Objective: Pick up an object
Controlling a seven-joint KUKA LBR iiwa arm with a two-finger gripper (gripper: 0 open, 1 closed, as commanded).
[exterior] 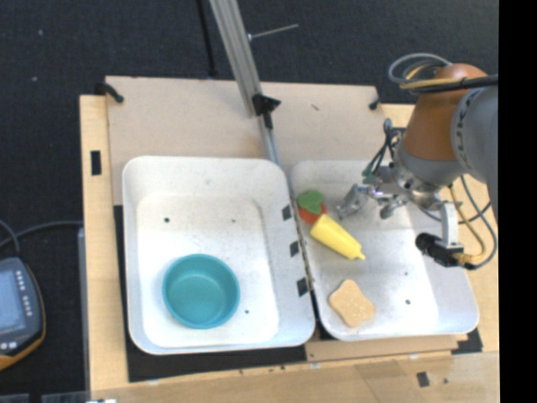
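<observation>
Bins sit side by side on the counter [101, 250], and the right bin [445, 305] serves as the landmark. Its far-left corner crowds a yellow squeeze-bottle-shaped toy [336, 237] against a red-and-green object [310, 206], the two touching; a tan bread-like piece [351, 302] lies alone near its front wall. The left bin [143, 183] holds a teal bowl [200, 290]. The gripper [367, 196] hangs over the right bin's far half, angled toward that crowded corner, likely lining up on a candidate there. Its fingers appear spread apart with nothing between them, though the metalwork is hard to read. The yellow toy, the likeliest target, lies just beside the gripper, toward the bin's front-left, apart from it.
</observation>
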